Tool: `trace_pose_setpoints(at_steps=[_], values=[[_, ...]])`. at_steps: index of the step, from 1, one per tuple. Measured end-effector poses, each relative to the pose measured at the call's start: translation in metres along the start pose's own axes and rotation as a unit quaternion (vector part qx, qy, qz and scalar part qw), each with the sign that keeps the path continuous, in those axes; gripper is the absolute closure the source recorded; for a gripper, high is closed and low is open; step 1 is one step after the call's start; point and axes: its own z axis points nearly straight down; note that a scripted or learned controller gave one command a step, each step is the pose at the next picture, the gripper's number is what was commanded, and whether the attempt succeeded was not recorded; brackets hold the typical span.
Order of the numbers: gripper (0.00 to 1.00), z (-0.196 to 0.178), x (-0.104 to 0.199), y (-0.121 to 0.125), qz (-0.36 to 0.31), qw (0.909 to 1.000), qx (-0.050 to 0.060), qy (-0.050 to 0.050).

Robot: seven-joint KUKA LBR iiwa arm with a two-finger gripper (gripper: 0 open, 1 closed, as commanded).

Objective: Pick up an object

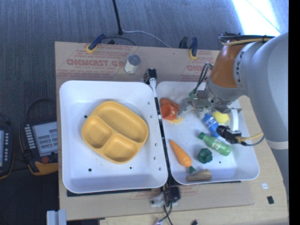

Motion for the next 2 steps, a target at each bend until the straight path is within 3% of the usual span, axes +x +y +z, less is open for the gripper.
trace_pose_setpoints(at_steps=[1,2], values=[[0.00,0.0095,-0.0774,-0.0274,-0.002,0.9999,-0.010,0.000],[0.00,0.0091,-0.0836,-0.0276,-0.006,0.9999,-0.010,0.007]])
